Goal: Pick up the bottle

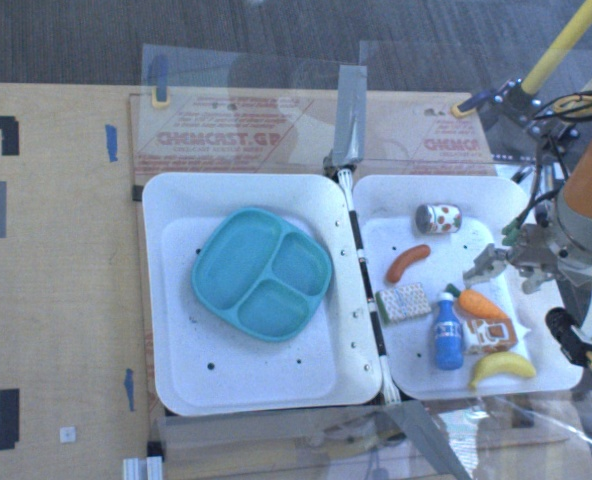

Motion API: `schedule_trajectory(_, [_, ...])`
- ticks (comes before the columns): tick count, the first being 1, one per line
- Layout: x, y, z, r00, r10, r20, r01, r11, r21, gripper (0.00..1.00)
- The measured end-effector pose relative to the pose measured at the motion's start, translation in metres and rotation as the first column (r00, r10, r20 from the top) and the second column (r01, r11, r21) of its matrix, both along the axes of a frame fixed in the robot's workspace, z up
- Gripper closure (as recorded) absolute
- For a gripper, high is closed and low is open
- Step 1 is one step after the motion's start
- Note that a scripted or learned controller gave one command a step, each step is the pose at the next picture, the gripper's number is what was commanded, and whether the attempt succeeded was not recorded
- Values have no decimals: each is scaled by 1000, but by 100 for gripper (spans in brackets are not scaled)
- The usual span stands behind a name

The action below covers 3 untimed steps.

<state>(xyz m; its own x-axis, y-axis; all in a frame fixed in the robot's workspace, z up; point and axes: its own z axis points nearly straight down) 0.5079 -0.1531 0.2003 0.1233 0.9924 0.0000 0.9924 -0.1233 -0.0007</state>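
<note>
Two white bins are sitting side by side on the worktop (66,268), and the bottle (448,332) is lying in the right bin (396,196), toward its six o'clock edge. It is a small blue plastic bottle with a white cap pointing to twelve o'clock and a label around its middle. A carrot (482,304) is lying just beside it at two o'clock, a small carton (490,336) at three o'clock, a banana (503,367) at four o'clock, and a patterned sponge-like block (404,302) at ten o'clock. A sausage (408,262) and a can (438,218) are resting farther toward twelve. The left bin is holding a teal divided plate (263,272).

The pincer (484,264) is hovering near the bottle at one o'clock, holding nothing, and I cannot tell how wide it is standing.

The bottle is looking light, stiff and smooth, so it is likely to roll or slip; gripping across the labelled body seems safest, though the carrot and carton are crowding that side.
</note>
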Motion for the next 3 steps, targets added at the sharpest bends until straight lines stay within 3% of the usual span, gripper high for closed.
schedule_trajectory(1, [-5, 24, -99, 997, -72, 17, 72, 997, -1, 0])
schedule_trajectory(2, [-5, 22, -90, 997, -76, 18, 76, 997, 0, 100])
schedule_trajectory(3, [16, 78, -16, 999, -34, 0, 34, 999, 0, 100])
